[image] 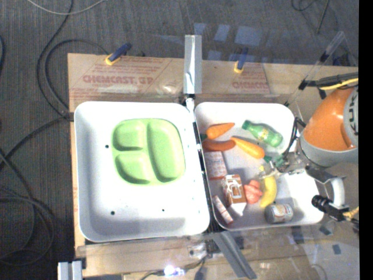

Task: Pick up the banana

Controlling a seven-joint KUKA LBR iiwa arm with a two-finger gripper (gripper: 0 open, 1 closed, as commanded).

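Note:
The yellow banana (268, 191) lies in the right bin (303, 182), near its front right, curved and pointing toward the front edge. My gripper (273, 165) hangs just behind the banana's upper end, close above it, on the grey arm with the orange band (331, 127) reaching in from the right. Nothing is visibly lifted from the bin.
Around the banana lie a red fruit (253, 190), a small carton (233, 189) and a metal can (280, 212). Behind are two carrots (247, 147), a green bottle (262, 133) and a sausage (217, 145). The left bin (93, 203) holds a green divided tray (148, 150).

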